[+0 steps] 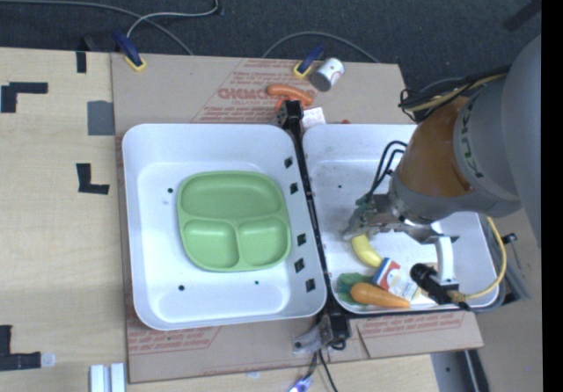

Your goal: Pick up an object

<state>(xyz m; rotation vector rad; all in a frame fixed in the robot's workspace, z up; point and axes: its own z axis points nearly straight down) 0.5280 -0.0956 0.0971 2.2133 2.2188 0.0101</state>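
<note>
A green divided plate (235,219) lies in the left bin (149,162). In the right bin (339,162), near the front, lie a yellow banana (364,250), an orange carrot (381,296) with a green top, and a small white and red packet (387,275). My gripper (365,221) is low in the right bin, directly above the banana's upper end. The grey arm with its orange band (435,162) covers the bin's right part.
A black clamp strip runs between the two bins. Black cables loop from the wrist (387,162). Behind the bins, on the cardboard, rest an orange object (290,92) and a small grey cylinder (327,74). A black connector (427,280) hangs near the packet.
</note>
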